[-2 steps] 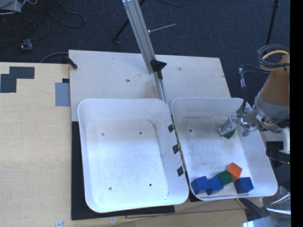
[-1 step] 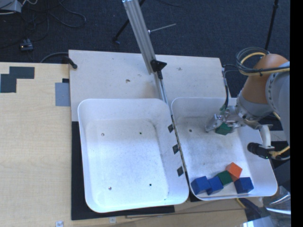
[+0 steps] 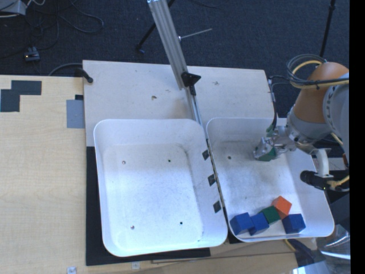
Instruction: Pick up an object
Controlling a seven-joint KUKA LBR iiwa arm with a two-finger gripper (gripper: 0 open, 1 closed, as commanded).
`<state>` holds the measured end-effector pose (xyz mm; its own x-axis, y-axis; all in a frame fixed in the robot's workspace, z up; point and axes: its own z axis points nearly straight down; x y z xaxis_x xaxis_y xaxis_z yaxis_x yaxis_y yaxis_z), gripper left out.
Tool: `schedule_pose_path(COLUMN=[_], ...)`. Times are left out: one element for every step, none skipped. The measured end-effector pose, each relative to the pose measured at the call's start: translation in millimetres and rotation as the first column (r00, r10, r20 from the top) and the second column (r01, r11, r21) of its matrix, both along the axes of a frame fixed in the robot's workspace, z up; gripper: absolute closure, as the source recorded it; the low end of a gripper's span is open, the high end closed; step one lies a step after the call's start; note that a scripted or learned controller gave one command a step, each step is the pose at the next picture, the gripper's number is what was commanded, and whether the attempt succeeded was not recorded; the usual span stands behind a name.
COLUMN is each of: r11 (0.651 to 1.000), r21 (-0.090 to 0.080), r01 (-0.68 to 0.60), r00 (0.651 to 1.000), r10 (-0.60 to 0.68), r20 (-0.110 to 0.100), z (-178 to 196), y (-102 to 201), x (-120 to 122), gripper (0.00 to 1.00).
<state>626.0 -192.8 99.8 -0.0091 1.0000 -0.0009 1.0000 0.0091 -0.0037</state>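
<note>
Gripper clamps a green block near the right bin's far edge; a shallow pinch could let it slip.

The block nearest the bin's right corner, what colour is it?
Blue block, seen in the camera view.

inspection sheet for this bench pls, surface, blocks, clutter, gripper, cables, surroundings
surface: two white bins side by side, left bin and right bin
job's things: orange block, green block, three blue blocks clustered at right bin's near edge
clutter: nothing seen
grippers: gripper low over right bin's far half, something green at its tip
cables: yellow and black loops above the arm
surroundings: aluminium rail, dark carpet
</note>
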Motion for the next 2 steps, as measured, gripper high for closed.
schedule_pose_path(r11=[1.0,1.0], r21=[0.004,0.003], r01=[0.001,0.003], r00=[1.0,1.0], r10=[-0.001,-0.003], r20=[0.008,0.008], z=[94.5,222.9], y=[109.7,195.8], x=[5.4,-20.0], gripper=[1.0,1.0])
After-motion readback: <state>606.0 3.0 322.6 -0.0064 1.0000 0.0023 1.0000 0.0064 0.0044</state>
